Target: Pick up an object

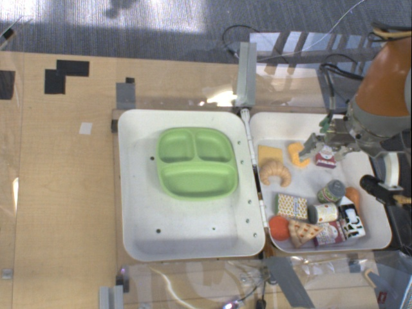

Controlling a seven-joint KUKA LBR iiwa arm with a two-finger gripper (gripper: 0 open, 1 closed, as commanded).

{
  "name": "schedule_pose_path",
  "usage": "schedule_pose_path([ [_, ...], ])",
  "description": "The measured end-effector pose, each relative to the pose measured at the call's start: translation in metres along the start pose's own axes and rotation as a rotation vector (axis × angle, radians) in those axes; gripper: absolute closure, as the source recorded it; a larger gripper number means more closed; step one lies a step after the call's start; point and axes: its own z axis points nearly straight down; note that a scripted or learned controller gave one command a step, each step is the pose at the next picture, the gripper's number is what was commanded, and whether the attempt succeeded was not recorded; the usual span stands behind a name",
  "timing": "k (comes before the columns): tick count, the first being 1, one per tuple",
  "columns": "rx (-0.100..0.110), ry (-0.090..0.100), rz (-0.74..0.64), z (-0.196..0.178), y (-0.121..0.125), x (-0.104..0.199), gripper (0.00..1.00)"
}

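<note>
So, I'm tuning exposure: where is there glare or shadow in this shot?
Camera view: a blown-out glare patch sits on the bench just behind the left bin, near the divider; sunlit stripes wash the floor at top; the green tray casts only a soft shadow; the arm is slightly soft.

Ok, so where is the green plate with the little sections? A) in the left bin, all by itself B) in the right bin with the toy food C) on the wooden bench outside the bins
A: the green plate lies flat in the left bin, while the croissant and other toy food are in the right bin.
</note>
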Motion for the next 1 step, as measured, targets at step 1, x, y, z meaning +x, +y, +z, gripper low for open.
schedule_pose_path([
  [1,-0.002,0.0,-0.188,-0.037,-0.0242,0.0172,0.0],
])
